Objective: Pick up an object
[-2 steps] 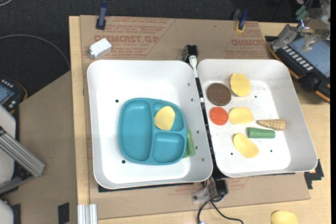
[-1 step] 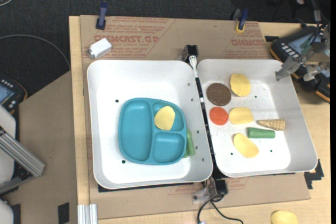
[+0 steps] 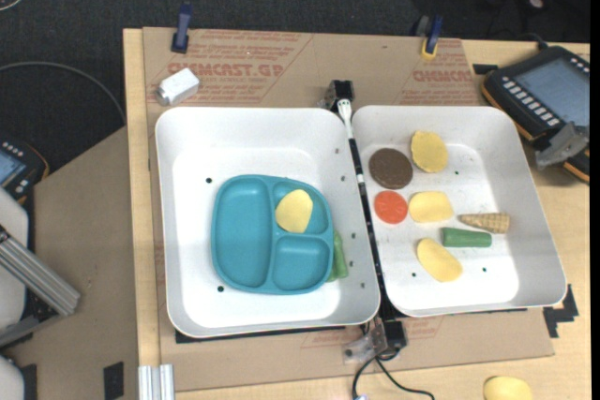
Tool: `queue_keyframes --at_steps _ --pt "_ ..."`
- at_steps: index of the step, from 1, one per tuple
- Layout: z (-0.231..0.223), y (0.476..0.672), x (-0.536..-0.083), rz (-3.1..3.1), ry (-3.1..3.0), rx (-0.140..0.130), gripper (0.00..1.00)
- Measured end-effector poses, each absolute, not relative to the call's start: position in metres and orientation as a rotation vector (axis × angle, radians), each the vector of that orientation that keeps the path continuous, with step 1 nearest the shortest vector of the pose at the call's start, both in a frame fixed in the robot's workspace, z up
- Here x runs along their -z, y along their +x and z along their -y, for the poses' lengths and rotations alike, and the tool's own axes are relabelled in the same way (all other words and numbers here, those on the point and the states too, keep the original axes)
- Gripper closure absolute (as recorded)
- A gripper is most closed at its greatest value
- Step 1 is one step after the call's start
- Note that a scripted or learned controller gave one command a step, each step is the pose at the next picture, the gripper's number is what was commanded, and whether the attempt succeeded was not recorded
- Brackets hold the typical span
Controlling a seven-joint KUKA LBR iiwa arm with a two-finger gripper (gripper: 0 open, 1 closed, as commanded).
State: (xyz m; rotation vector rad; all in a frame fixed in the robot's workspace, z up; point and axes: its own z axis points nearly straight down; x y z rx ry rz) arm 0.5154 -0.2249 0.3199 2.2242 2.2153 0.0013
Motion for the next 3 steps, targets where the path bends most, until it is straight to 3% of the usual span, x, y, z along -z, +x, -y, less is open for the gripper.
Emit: queue_keyframes --at_steps 1,3 --pt "0.224 0.520 -0.326 -2.219 2.219 -0.002 1.00" --pt "0.225 0.521 -0.347 -2.214 2.212 -0.005 1.00"
